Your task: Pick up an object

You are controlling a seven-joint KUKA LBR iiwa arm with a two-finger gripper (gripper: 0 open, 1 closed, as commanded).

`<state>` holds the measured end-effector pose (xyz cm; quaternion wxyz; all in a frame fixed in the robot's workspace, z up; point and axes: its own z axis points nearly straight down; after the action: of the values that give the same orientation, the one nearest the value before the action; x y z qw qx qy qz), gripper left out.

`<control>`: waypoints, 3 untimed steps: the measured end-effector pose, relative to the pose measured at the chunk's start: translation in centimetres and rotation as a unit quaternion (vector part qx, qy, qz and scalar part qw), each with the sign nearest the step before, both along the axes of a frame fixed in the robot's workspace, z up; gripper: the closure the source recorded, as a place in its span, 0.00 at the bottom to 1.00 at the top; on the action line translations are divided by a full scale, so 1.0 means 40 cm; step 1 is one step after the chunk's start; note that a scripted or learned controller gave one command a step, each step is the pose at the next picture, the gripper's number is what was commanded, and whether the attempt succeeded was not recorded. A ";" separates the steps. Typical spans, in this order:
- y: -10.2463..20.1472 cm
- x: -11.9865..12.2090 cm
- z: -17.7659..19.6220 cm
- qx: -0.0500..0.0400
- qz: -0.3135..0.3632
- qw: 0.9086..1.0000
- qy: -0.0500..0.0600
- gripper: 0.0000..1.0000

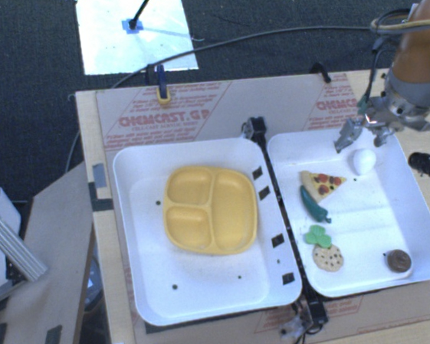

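Open-fingered and holding nothing, my gripper [364,134] hangs over the right bin's [416,206] far end, just above a white egg [363,161]. Nearest lie a brown disc [399,260] and cookie [328,258]; farther, a pizza slice [322,182].

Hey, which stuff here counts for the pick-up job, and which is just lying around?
For the job: end effector, white egg, pizza slice, green pepper, broccoli, cookie, brown disc.

Lying about: yellow divided plate, cardboard sheet, paper square.
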<state>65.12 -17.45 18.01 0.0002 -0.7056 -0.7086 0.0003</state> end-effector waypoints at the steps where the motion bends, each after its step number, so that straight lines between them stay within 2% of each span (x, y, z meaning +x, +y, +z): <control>1: 0.004 -0.005 -0.103 0.000 -0.001 1.000 0.000 0.00; 2: 0.011 0.001 -0.227 0.002 0.001 1.000 -0.002 0.00; 3: 0.009 0.003 -0.194 0.000 0.002 1.000 -0.004 1.00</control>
<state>65.26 -17.10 10.26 -0.0028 -0.7042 -0.7100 -0.0028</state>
